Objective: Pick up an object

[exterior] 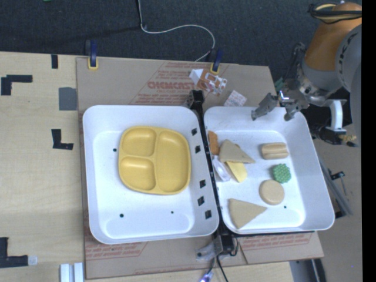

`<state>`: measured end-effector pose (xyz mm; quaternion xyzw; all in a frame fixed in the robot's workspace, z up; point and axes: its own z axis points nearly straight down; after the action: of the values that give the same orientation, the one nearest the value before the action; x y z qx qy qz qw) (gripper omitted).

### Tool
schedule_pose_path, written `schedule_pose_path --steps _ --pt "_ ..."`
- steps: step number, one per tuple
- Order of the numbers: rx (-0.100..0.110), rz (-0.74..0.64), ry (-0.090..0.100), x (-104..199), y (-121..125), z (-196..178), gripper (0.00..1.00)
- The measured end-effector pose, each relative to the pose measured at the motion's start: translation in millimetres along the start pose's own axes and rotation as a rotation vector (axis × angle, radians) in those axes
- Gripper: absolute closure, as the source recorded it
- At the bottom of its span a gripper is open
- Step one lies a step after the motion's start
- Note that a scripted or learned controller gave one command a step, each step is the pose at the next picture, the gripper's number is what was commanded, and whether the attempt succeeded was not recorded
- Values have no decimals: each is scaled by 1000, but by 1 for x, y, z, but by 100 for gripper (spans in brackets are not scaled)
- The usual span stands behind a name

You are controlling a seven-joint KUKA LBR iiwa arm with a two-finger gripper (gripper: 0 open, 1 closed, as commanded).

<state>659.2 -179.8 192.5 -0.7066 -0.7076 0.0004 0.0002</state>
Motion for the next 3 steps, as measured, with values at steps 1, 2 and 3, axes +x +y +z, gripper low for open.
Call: schedule_pose_path --steps 1,2,3 --pt "4 4 1 -46 -53 113 0" --pt "-4 0 -3 -44 -49 96 100" --pt "-4 0 -3 -44 -49 97 0"
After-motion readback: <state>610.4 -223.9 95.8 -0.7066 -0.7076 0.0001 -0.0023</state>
